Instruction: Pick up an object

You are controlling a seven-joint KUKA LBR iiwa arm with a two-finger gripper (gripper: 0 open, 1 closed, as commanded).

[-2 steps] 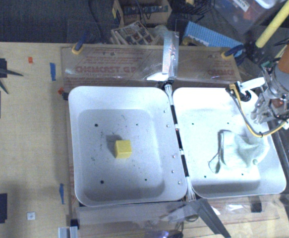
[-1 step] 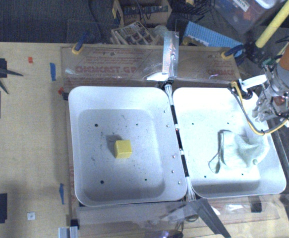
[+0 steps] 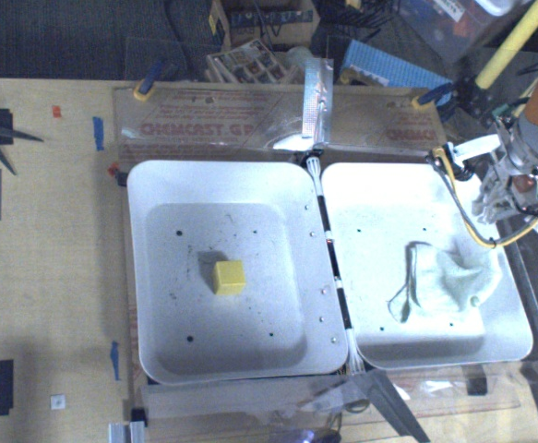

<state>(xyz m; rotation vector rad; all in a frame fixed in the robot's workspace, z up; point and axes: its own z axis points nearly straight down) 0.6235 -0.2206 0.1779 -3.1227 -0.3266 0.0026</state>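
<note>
Overhead, I see two shallow white bins side by side on a wooden desk. A small yellow block sits near the middle of the left bin. A pale crumpled cloth lies at the right side of the right bin. My arm's pincer hangs over the right bin's upper right edge, among yellow cables; I cannot tell how wide it is, and nothing shows in it. I judge the pick not yet begun: next I must choose a target, move above it and descend. Beyond the bins, at the top of the frame, are cardboard, clamps and cluttered equipment.
</note>
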